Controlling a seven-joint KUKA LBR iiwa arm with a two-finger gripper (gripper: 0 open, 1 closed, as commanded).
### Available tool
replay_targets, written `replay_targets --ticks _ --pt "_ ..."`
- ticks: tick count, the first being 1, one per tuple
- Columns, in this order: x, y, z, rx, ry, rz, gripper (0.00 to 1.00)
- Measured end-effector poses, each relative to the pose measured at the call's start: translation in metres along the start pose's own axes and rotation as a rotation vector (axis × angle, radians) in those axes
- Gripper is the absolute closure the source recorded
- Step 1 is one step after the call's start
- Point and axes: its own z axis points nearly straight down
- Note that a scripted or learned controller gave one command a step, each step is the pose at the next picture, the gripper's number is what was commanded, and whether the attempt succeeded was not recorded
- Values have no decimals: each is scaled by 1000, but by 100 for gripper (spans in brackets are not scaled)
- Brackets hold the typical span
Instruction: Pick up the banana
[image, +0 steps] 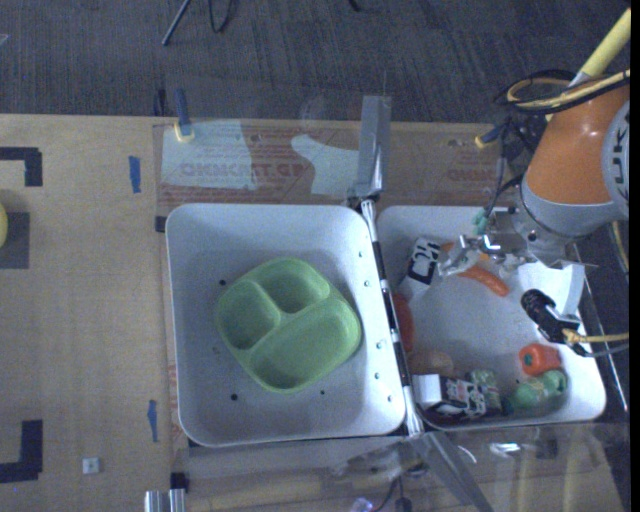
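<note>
My gripper (472, 256) hangs low over the back of the right bin (590, 400), beneath the grey wrist with its orange band. An orange elongated thing (488, 281) lies just below and right of the gripper, close to it; whether they touch I cannot tell. A black-and-white packet (424, 263) lies to the gripper's left. At the bin's front sit an orange-red piece (538, 357), a green piece (530, 394) and a small printed box (470, 392). A red thing (401, 312) rests against the left wall.
The left bin (190, 300) bears a green divided plate (288, 322) at its middle. A metal divider (385, 300) runs between the bins. A yellow rounded thing (2, 226) sits on the bench at the view's far left edge.
</note>
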Motion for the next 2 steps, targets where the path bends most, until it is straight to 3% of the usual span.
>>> replay_targets --ticks 1,2 --pt "2 -10 87 -3 0 128 0" --pt "-23 61 100 37 -10 186 0"
